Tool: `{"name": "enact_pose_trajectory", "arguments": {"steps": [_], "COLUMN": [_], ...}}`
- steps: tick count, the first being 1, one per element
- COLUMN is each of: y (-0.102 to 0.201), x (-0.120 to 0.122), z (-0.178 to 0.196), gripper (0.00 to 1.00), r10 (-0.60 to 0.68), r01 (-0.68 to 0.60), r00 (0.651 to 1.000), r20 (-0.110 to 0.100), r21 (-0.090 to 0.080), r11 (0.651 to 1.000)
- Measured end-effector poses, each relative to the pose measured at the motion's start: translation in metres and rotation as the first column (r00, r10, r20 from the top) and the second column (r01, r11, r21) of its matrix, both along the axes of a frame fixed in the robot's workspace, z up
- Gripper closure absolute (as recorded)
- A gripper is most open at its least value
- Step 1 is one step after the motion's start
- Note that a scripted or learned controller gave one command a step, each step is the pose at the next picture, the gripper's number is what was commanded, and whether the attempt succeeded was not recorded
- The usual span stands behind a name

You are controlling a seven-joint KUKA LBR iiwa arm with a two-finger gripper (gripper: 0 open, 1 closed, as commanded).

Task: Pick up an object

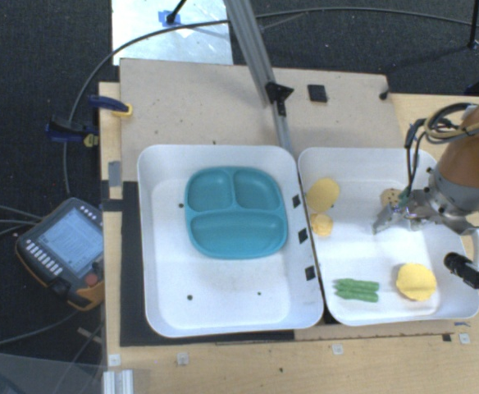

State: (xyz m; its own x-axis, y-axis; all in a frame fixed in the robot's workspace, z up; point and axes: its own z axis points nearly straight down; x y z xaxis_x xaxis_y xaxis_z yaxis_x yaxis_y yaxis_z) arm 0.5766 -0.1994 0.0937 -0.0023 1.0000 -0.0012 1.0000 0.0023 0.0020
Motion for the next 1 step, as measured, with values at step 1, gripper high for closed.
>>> {"name": "enact_pose_trajectory", "arguments": {"steps": [1], "y": [-0.0002], "x": [0.0007], "z": [0.0116], "gripper": [1.0], "r10": [0.0], "r01": [0.0], "r00": [1.0], "r20": [0.003], "r21": [0.0], "r11": [1.0]}}
